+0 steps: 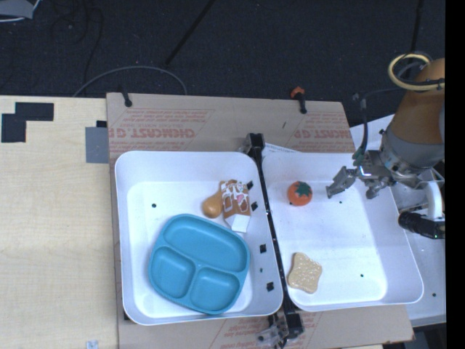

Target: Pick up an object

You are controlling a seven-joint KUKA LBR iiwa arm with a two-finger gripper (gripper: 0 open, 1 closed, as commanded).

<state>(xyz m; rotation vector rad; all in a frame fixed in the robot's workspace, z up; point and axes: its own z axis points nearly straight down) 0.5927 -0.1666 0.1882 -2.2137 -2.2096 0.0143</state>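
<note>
Two loose items lie in the right bin [396,267]: a small red-orange tomato toy [298,193] near the divider toward the back, and a slice of toast [304,273] toward the front, well apart from it. Either could serve as the object to pick up, and the tomato is the nearer to the gripper [347,183], which hangs over the same bin's back right part with its fingers spread and nothing between them. By that reading the task is barely begun: the approach, descent, closing and lifting all appear left to do. Open white floor lies between the gripper and the tomato, so a straight sideways move looks unobstructed. The tomato sits close to the black divider [263,217], which may crowd the far finger. In the left bin [134,195] a blue divided plate [198,263] fills much of the floor, with a small cluster of toys [228,200] just behind it.
</note>
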